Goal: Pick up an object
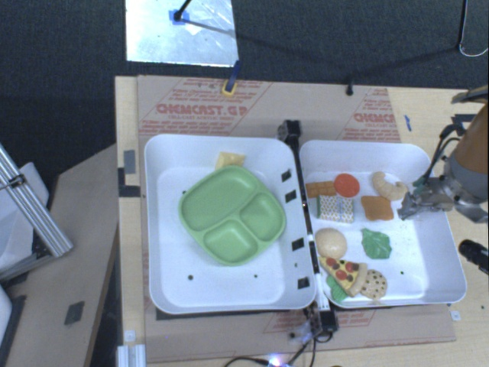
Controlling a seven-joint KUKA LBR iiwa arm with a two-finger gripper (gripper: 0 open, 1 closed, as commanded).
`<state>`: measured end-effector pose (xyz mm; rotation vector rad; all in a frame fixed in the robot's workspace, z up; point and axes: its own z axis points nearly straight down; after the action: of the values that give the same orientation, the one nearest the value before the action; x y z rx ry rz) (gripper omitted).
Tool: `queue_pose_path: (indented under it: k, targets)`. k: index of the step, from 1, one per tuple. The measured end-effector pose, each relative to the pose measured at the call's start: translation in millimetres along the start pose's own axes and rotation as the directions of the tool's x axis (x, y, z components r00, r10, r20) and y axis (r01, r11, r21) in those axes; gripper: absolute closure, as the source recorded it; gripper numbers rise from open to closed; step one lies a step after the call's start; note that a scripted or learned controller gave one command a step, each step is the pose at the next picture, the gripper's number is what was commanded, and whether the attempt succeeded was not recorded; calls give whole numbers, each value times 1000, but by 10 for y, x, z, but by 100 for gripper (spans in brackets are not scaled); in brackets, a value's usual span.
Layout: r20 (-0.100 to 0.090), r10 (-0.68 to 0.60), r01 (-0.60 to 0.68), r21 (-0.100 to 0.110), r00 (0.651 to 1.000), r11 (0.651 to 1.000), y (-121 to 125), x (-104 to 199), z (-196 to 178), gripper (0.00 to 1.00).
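A tan bench on dark carpet carries a printed cardboard sheet and two shallow white bins side by side. The left bin holds a green divided plate and a small yellow piece by its far wall. The right bin holds the toy food: a red tomato slice, an orange bar, a speckled block, a tan curved piece, an orange-brown square, a round bun, a green leaf, a pizza slice and a cookie.

The gripper hangs low over the right bin's right side, just beside the orange-brown square; whether its jaws stand open or closed cannot be told, and nothing shows between them.

The nearest candidates, the square and the curved piece, look like light, stiff, smooth plastic, likely slippery. The flat square is best taken across its two opposite edges; the curved piece across its narrow middle.
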<state>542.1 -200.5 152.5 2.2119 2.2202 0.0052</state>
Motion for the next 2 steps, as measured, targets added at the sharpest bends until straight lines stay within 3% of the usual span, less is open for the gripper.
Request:
queue_pose_path:
  k: [1,2]
  targets:
    - [0,-1,1,0,1000,1000,38,41,-637,100]
    - [-2,-1,1,4,1000,1000,49,39,-726,100]
